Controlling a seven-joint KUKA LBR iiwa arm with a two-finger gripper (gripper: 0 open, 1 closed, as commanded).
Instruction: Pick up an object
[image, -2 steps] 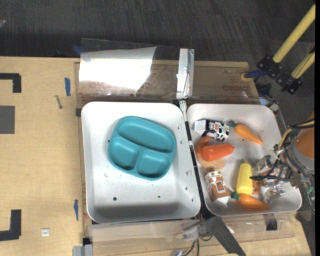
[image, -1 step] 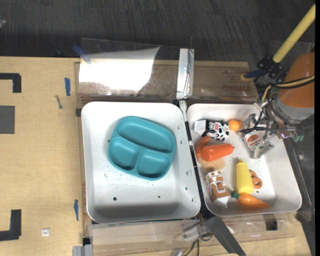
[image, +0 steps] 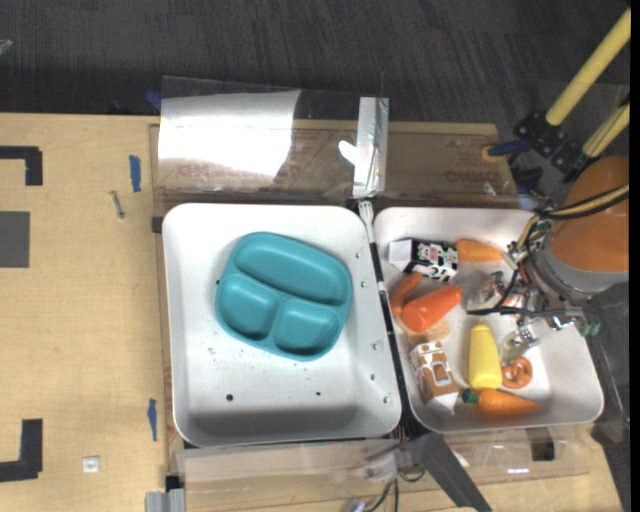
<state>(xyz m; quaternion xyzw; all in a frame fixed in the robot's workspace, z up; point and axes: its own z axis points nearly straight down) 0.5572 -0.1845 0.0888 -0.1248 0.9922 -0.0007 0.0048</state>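
One yellow corn cob (image: 483, 357), upright, between carton (image: 434, 371) and pretzel (image: 517, 374).

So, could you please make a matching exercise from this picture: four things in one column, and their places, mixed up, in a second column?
Things:
1. teal divided plate
2. yellow bottle
3. black-and-white cow toy
4. small brown-and-white carton

Places:
A. far end of the right bin, towards its left wall
B. alone in the left bin
C. right bin, middle, just above a carrot
D. right bin, near its left wall, towards the near end

Pairs: 1-B, 2-C, 3-A, 4-D
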